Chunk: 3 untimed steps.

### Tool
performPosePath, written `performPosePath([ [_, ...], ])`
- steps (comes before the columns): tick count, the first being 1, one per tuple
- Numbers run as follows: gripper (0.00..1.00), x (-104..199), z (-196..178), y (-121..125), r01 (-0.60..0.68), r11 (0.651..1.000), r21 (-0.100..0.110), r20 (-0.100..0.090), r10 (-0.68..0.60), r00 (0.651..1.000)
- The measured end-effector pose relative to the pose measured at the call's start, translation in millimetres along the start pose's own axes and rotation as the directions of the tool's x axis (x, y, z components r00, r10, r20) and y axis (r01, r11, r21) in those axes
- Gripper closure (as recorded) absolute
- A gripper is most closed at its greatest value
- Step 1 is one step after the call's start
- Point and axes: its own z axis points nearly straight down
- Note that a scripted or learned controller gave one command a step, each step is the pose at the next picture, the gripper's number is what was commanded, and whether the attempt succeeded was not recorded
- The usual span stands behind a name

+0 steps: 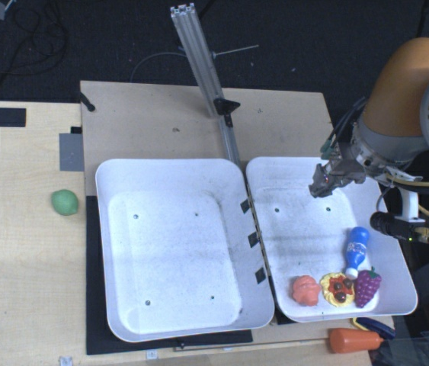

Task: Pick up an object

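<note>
While the hand (322,187), state unclear, hovers, the right bin (290,227) holds bottle (356,248), grapes (367,286), pizza (337,289).

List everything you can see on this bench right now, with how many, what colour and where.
Bins: two, white, side by side on the bench.
Bottle: one, blue and white, right bin, near corner.
Grapes: one bunch, purple, right bin, beside the bottle.
Round toy: one, yellow and red, between the grapes and the pink lump.
Pink lump: one, right bin, near edge.
Ball: one, green, on the bench left of the bins.
Carrot-like toy: one, orange, outside the right bin's near edge.
Metal rail: one, grey, behind the bins.
Arm: one, grey and orange; hand over the right bin.
</note>
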Motion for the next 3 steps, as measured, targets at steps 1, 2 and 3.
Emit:
performPosePath([
  [1,1.00,55.6,-2.1,-2.7,0.000,1.000,0.001,0.000,0.000,1.000],
  [2,1.00,111.0,13.6,0.3,-0.001,1.000,0.002,0.000,0.001,1.000],
  [3,1.00,165.7,24.2,13.3,-0.001,1.000,0.002,0.000,0.001,1.000],
])
